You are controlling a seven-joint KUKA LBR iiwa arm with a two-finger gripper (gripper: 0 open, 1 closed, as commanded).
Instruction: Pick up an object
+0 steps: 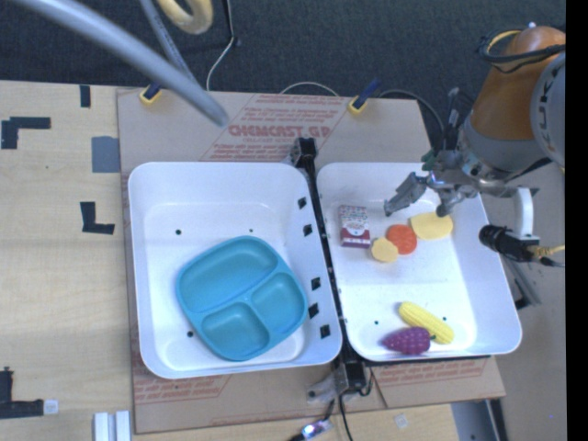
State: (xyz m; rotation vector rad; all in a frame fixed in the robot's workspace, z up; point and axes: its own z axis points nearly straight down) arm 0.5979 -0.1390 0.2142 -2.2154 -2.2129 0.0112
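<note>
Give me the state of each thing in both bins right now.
End effector: open, holding nothing, above right bin.
Blue tray: flat in left bin.
Small carton: lying in right bin.
Orange piece: lying untouched.
Corn: lying against purple grapes.

One fixed camera looks down at a slant from high above the bench (55,246), taking in both white bins (147,246) side by side, dark floor beyond the far edge, arm (514,90) entering at right.
</note>
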